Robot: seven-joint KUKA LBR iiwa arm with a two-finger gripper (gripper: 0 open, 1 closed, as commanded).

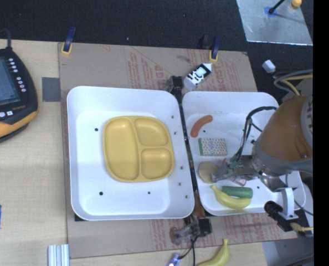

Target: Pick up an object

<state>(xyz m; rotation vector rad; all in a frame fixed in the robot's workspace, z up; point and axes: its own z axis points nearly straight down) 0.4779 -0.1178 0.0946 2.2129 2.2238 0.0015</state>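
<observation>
The right bin (231,101) holds a reddish sausage (200,125), a speckled green-and-pink square (212,146), a tan round disc (206,172), a yellow banana (230,200) and a green vegetable (237,192) lying on the banana. My gripper (231,170) hangs low over the middle of this bin, just right of the tan disc and just above the green vegetable. The orange-banded arm (283,134) covers the bin's right side. I see nothing clearly held.
The left bin (76,148) holds a yellow divided plate (138,148). A teach pendant (6,96) lies at the far left of the bench. Another banana (217,255) lies outside the bins at the front edge. Cables (247,126) trail from the wrist.
</observation>
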